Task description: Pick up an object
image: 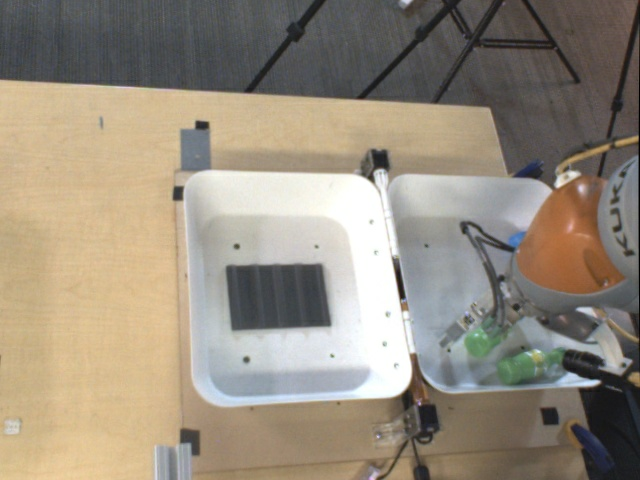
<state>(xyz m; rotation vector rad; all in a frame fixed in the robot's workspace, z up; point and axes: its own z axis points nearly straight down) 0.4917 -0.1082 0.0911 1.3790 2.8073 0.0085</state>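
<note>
Camera view: whether the gripper (480,326) is open cannot be told; a green object (482,342) is seen just beneath it in the right bin (440,218). The bins are borne by a wooden bench (90,268) over grey carpet (150,23).

Only legible lettering: partial dark letters "KU" on grey arm casing (622,230) at right frame edge, just beside orange band (566,240); rest of word cut off by frame. Small dark mark on wooden bench (100,123), upper left: too small to read. Pale tag on bench (12,427), lower left edge: no readable characters. White bins (200,268), dark ribbed pad (278,296), green objects (520,366): no visible text.
</note>
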